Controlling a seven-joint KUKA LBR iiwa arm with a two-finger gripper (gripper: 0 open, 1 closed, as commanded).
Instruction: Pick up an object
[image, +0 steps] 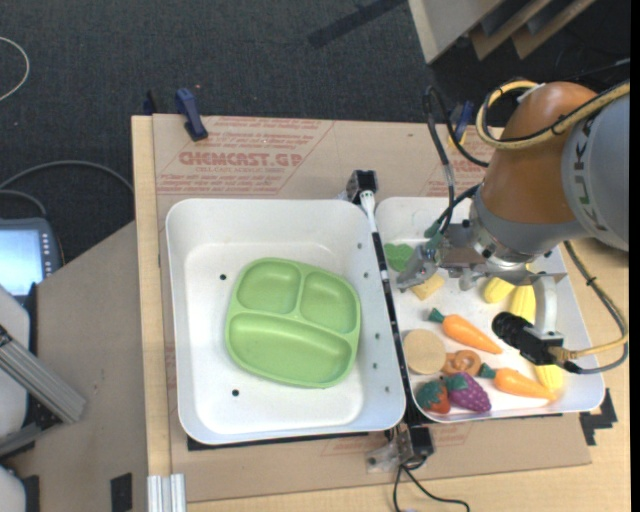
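My gripper (422, 268) hangs low over the upper left part of the right bin (585, 385), under the grey and orange wrist. Right below it lies a small yellow wedge (429, 289), and a green toy piece (398, 256) sits just to its left by the bin wall. Whether the gripper touches either one cannot be made out. Farther forward lie an orange carrot (470, 332), a tan round disc (424, 350), a small pretzel (462, 362), purple grapes (468, 393) and a second carrot (520, 382).
The left bin (190, 300) holds a green divided plate (293, 321). Yellow corn-like pieces (508, 295) lie under the wrist, and another yellow piece (548, 376) is near the right bin's front right. The divider between the bins (385, 300) runs close to the gripper's left.
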